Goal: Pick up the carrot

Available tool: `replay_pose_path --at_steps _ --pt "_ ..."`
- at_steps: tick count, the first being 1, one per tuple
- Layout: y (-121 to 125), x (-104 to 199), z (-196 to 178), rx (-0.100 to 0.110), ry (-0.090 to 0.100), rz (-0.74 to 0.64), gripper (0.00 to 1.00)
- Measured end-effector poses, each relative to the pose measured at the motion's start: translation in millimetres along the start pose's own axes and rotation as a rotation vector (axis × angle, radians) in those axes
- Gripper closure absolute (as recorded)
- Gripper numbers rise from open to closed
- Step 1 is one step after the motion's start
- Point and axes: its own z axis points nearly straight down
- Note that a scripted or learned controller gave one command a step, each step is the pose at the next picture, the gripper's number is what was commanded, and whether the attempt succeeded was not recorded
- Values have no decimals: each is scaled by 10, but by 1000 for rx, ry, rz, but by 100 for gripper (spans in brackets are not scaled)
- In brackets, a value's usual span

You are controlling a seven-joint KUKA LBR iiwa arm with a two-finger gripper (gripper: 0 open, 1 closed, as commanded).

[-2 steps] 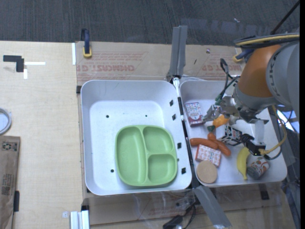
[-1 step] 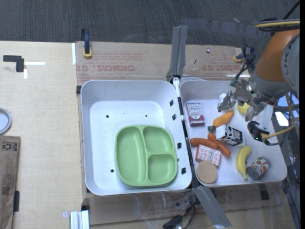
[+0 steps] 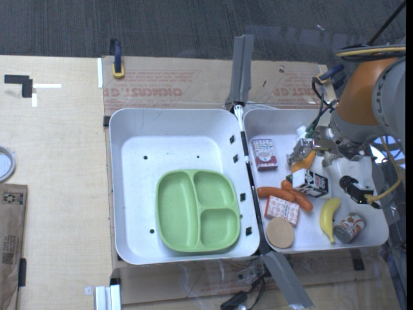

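Carrot being lifted from the right bin
The carrot (image 3: pixel 302 161) is being gripped in the claw (image 3: pixel 304 155); raising it clear is being called for next.

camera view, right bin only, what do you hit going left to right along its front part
Sausages → round cookie → banana → can, all in the right bin.

Gripper (image 3: pixel 308 152) holds the carrot (image 3: pixel 303 161) above right bin (image 3: pixel 377 234); green plate (image 3: pixel 197 210) in left bin (image 3: pixel 126 173).
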Motion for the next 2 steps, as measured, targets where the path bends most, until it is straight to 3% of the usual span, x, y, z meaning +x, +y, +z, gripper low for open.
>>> replay_pose_path --at_steps 1,2 --pt "-3 -7 -65 4 0 2 100" --pt "-277 252 -1123 -1 -1 -40 100"
